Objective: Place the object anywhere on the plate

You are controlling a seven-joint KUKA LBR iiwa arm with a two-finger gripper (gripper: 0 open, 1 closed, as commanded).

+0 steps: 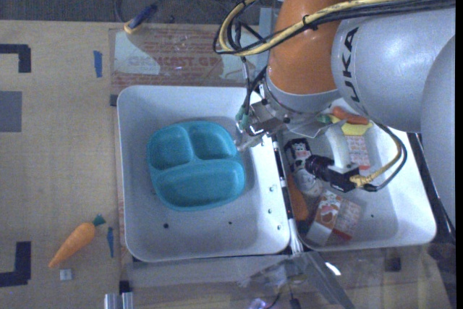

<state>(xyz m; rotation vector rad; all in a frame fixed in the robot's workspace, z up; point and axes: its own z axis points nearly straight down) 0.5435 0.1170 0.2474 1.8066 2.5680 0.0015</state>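
A blue divided plate [195, 164] lies in the left white bin [145, 228], toward its middle. My gripper [248, 129] hangs at the plate's upper right edge, just over the wall between the two bins, and the arm's orange band and grey body hide most of it. I see nothing held in it. The right bin [412, 217] holds several small things: a white and red carton [356, 147], a printed packet [334, 216], an orange piece [297, 203] by the dividing wall and a dark little box [298, 153].
A toy carrot [73, 243] lies on the wooden bench left of the left bin. A clear plastic sheet [173, 54] sits behind the bins. Cables [376, 174] loop from the wrist over the right bin.
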